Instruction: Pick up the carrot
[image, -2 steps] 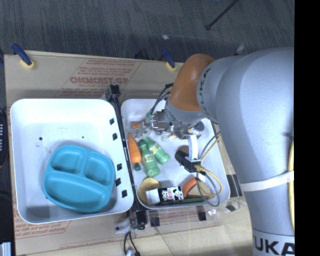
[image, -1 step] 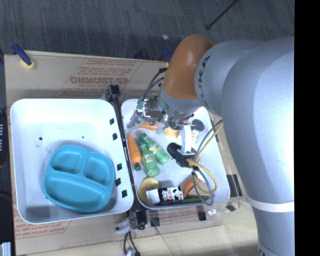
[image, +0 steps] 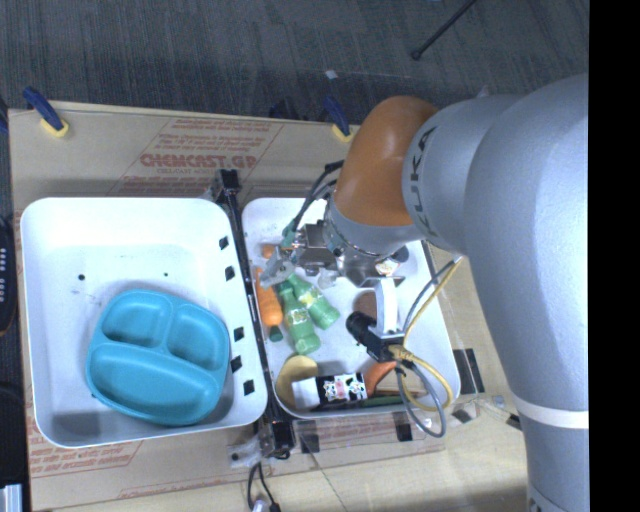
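we see arm (image: 480, 200) over right bin (image: 440, 345). gripper (image: 290, 262) low at bin's left side, among green items (image: 303, 310). claw state: we cannot tell. carrot (image: 270, 303) lies along bin's left wall, just below gripper, beside green items. blue plate (image: 160, 355) sits in left bin (image: 60, 230). small carton (image: 342, 388) near right bin's front edge.

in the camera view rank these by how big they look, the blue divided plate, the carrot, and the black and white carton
1. blue divided plate, by far the largest
2. and 3. carrot and black and white carton: they look alike and both are partly hidden, so no ranking.
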